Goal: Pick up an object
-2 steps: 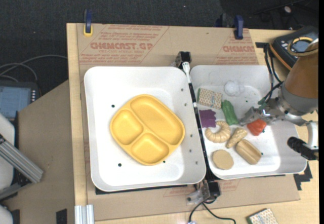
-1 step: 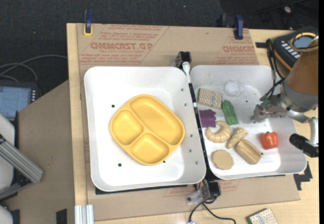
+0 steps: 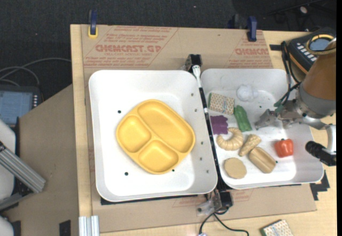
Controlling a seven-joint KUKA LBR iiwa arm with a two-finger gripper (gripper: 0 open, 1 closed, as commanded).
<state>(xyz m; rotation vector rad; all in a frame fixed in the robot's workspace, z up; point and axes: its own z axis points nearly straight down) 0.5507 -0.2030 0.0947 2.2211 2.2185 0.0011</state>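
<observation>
Toy food sits in the right bin [image 3: 256, 77]: croissant [image 3: 230, 140] and green pickle [image 3: 242, 118] near its left edge, red pepper [image 3: 284, 147] toward the right. Gripper [image 3: 265, 119] hovers mid-bin, looks like it's gripping nothing.

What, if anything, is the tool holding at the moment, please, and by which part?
Nothing is visibly held. The tool hangs over a bare patch of the right bin, apart from the green item and the red pepper.

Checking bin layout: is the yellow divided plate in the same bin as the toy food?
No: the yellow divided plate lies in the left bin, while the toy food lies in the right bin.
</observation>
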